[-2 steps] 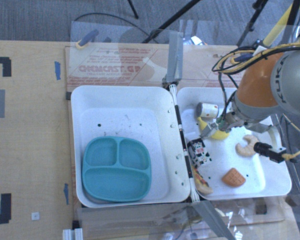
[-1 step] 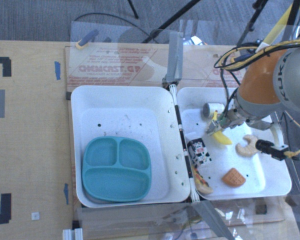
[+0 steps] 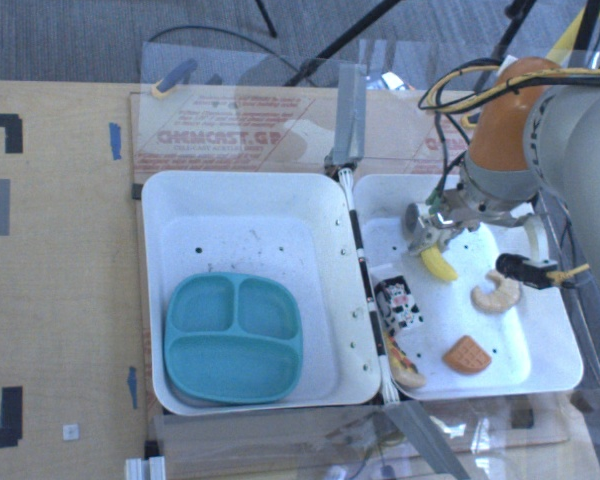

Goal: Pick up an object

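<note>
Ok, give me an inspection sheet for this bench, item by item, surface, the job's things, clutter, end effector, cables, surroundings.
Surface: two white bins side by side, left bin and right bin, on a tan bench.
Job's things: in the right bin, a banana, croissant, waffle, a black-and-white toy and another toy by the divider.
Clutter: teal divided plate in the left bin; dark specks above it.
End effector: low over the right bin, right above the banana; grip cannot be told.
Cables: yellow and black loops around the orange band.
Surroundings: clear sheet behind the bins, blue tape, grey carpet, tripod legs.
</note>
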Motion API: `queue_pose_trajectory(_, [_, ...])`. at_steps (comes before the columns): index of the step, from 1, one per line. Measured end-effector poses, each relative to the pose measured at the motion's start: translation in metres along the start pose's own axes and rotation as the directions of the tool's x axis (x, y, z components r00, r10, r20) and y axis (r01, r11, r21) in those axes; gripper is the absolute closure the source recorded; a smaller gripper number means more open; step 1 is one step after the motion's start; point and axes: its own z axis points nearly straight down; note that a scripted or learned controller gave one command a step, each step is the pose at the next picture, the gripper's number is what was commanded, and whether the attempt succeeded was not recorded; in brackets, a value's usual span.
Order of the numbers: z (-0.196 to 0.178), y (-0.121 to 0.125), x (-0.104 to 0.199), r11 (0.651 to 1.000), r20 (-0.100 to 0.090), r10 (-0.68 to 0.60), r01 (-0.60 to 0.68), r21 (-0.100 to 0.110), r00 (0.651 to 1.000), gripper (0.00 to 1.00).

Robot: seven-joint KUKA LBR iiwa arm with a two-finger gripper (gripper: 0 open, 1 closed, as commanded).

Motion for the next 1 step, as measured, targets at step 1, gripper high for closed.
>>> queue_pose_trajectory(1, [-0.0989, 0.0167, 0.0495, 0.995, 0.038, -0.064, 0.067, -0.073, 0.997, 1.0])
